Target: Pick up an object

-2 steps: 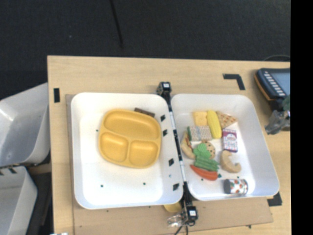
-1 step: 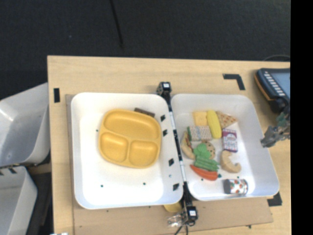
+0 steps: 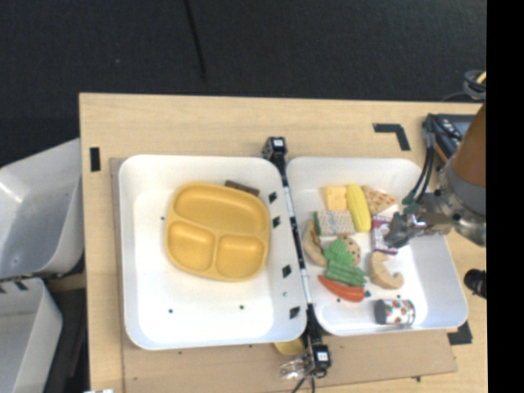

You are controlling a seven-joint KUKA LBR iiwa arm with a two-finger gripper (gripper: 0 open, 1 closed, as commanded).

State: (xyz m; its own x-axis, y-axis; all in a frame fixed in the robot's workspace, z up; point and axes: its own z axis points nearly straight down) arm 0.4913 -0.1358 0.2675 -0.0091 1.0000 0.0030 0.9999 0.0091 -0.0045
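From above, the pale wooden bench [image 3: 205, 121] carries two shallow white bins side by side. The left white bin [image 3: 147, 301] holds a yellow three-compartment plastic plate [image 3: 218, 232] with a small dark brown flat piece [image 3: 241, 188] just beyond its far rim. The right white bin [image 3: 434, 289] holds a cluster of toy foods: a yellow corn cob [image 3: 358, 207], a pale orange cheese-like square [image 3: 335, 198], a speckled triangular slice [image 3: 379, 198], a green leafy piece [image 3: 341, 260], a red chili pepper [image 3: 341, 289], a tan curved bread piece [image 3: 386, 274] and a small can with a red and white label [image 3: 395, 311], lying on its side; its writing is too small to read. The grey hand [image 3: 396, 231] sits low over a purple and white packet [image 3: 382, 237] near the bin's middle; whether its grip is apart or together cannot be told.
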